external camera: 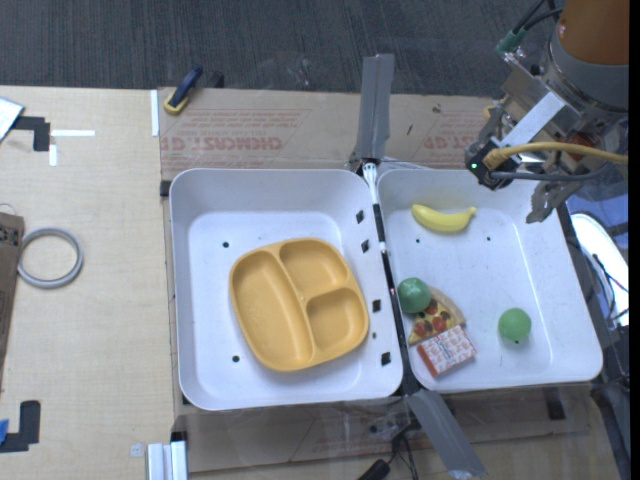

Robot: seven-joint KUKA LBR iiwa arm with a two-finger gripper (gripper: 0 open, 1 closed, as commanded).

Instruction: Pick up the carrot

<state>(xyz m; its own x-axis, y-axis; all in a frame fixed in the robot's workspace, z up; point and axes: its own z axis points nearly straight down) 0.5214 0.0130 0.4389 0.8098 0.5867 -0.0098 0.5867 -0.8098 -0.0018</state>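
**End effector above the right bin's far right corner; carrot not located**

Two white bins sit side by side on the desk (90, 368), on a sheet of cardboard (280, 133).

The grey arm (590, 18), with its orange band, comes in at the far right. Its end effector (555, 193) hangs over the far right corner of the right bin (480, 268). From this angle I cannot tell whether it is open or closed. Nothing can be seen in its grasp.

I cannot tell where the carrot lies, so its place relative to the end effector cannot be given.

The right bin holds these things:
- A yellow banana (443, 217) lies near the far wall, left of the end effector and a little nearer. It is the closest thing to the end effector.
- A small green, lumpy, rounded piece (414, 293) sits by the left wall.
- A pizza slice (440, 318) is just beside that green piece, on its near right side.
- A small red-and-white box (446, 351) touches the near edge of the slice.
- A green ball (514, 325) rests on its own towards the near right, apart from the others.

The left bin (200, 268) holds a yellow divided plate (300, 303) with three compartments. It lies flat in the middle of the bin.

Out on the desk, well to the left of the bins, lies a roll of tape (22, 260). A small blue-and-yellow tool (183, 88) rests at the far left corner of the cardboard.
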